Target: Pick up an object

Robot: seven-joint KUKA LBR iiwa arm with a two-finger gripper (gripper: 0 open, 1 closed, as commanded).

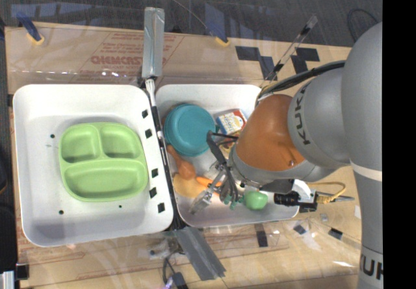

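- Nearest the camera's foot, along the lower edge of the table [84, 262], lie bits of dark tape and a grey bracket [198, 252] below where the two bins meet.
- The claw [218, 191] is down in the right bin [195, 94], low among its contents; its metal tips sit by an orange piece [188, 169] and a green round object [256, 201], but clutter blurs them, so I cannot tell whether it is spread or pinched.
- Nothing is plainly seen between the tips, so I judge the pick not yet done: the grasp and lift remain.
- Candidate things all lie in the right bin: the orange piece, the green round object, a teal bowl [189, 128] and a small printed packet [231, 121] whose print is too small to read.
- The left bin [26, 171] holds a green divided plate [103, 161], well apart from the claw.
- The arm [325, 125] bears the letters "KU" on its grey shell beside the orange band.
- Farthest, red print on the cardboard sheet [117, 47] reads roughly "CHEMCRS"; the rest is unreadable.
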